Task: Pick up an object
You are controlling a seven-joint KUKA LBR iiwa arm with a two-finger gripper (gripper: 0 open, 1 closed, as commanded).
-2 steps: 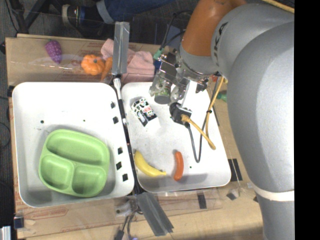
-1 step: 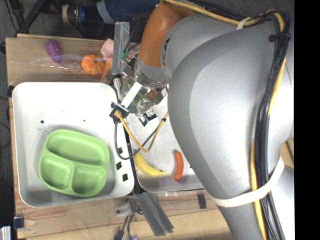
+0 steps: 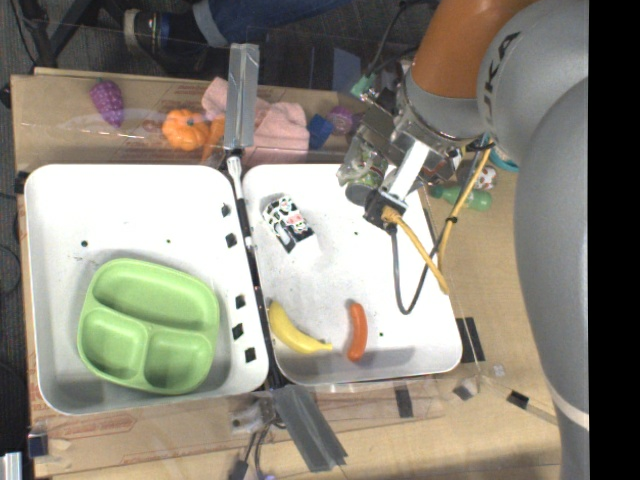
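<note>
The black-and-white carton (image 3: 287, 223) lay in the right bin (image 3: 420, 353), up-left of the banana (image 3: 295, 333) and sausage (image 3: 356, 330). The gripper (image 3: 362, 173) hung right of the carton, apart from it; whether open or closed I could not tell. A good pick probably meant centring over the carton before descending.

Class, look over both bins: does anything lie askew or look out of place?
Nothing is spilled or broken. The black-and-white carton lies tipped at a slant in the right bin, and the banana rests against that bin's left wall.
</note>
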